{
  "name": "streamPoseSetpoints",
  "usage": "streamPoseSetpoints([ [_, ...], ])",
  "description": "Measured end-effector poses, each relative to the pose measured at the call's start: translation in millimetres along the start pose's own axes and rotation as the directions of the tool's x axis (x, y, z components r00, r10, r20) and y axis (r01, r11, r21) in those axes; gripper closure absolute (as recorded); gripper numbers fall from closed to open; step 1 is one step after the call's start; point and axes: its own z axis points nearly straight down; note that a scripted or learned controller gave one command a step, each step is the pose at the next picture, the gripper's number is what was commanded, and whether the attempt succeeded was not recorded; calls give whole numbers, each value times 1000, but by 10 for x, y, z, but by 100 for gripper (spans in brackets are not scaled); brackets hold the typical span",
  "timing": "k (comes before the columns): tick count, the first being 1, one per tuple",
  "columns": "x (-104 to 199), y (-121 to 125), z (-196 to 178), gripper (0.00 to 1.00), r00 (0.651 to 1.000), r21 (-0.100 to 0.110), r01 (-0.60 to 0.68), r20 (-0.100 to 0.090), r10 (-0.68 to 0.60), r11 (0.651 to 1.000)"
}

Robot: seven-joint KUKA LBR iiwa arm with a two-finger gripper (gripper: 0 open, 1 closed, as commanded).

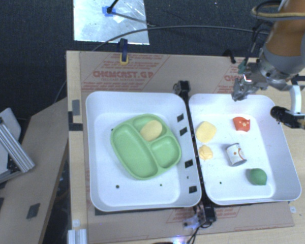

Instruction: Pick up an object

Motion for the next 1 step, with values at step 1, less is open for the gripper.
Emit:
streamPoseSetpoints([
  [1,548,93,69,100,1000,4,4,-2,-4,1000],
])
